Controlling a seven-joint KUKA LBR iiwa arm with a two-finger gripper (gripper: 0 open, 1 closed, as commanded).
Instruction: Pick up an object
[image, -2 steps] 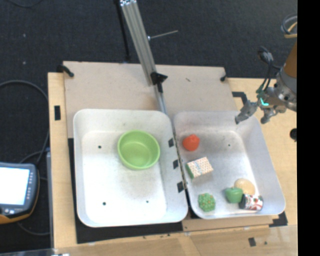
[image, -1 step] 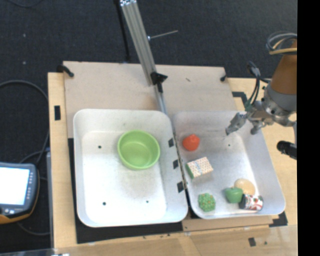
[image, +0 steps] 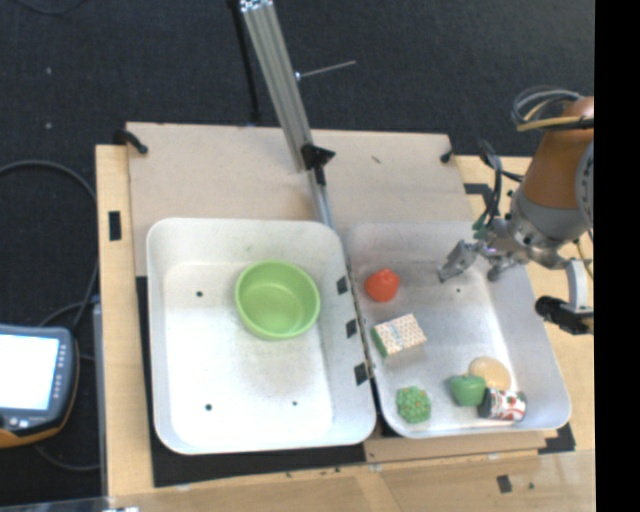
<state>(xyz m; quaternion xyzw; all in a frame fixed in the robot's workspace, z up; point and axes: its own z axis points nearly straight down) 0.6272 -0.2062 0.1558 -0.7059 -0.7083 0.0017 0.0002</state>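
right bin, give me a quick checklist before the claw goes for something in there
1. Pickable things in the right bin: ok. It holds a red ball, a patterned block, a green knobbly ball, a green toy, a pale round piece.
2. Claw over that bin: ok, near its far edge.
3. Claw free of any object: ok, nothing shows between its fingers.
4. Easy target: ok, the red ball sits apart from the rest.
5. Cluttered corner: not ok, the green toy, pale piece and a small red and white item crowd together.
6. Green bowl: ok, in the left bin, out of the way.
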